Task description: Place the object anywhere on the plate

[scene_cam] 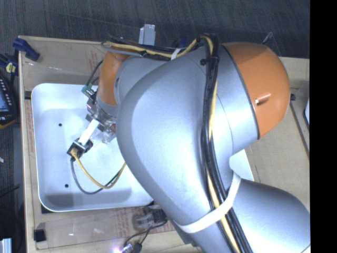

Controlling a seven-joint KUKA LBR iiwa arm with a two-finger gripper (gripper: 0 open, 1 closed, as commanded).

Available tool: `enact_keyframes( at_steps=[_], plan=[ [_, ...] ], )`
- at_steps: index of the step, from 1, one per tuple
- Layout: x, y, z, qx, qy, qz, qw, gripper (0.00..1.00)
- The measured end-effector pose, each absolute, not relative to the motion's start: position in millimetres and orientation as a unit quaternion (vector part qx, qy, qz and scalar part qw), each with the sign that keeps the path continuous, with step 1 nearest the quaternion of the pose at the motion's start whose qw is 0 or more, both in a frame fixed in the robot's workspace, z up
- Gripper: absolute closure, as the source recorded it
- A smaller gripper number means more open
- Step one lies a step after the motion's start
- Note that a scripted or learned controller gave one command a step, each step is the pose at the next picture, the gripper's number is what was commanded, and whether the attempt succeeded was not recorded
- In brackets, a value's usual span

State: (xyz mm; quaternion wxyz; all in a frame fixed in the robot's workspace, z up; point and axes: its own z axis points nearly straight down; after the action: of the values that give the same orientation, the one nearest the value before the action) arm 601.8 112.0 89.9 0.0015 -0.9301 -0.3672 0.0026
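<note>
My grey arm with its orange band (258,88) reaches in from the right and covers most of the bench. It hides the right bin and the right part of the left bin. My gripper (105,129) hangs low over the middle of the left white bin (52,115), close to its floor. The wrist above it hides how its tips stand. I see nothing between or under it. The visible floor of the left bin is bare white with a few small dark dots.
A wooden frame (63,51) surrounds the bin. A blue clamp (25,47) sits at the far left corner and a dark device (5,101) at the left edge. Loose cables (142,223) lie along the near edge.
</note>
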Motion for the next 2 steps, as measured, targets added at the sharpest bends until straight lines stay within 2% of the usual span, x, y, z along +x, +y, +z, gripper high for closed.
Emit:
enact_keyframes(
  at_steps=[1, 2],
  plan=[
    [519.2, 127.5, 90.1, -0.957, -0.288, 0.0041, 0.001, 1.0],
    [556.5, 118.3, 130.7, -0.99, -0.143, 0.0016, 0.0, 1.0]
  ],
)
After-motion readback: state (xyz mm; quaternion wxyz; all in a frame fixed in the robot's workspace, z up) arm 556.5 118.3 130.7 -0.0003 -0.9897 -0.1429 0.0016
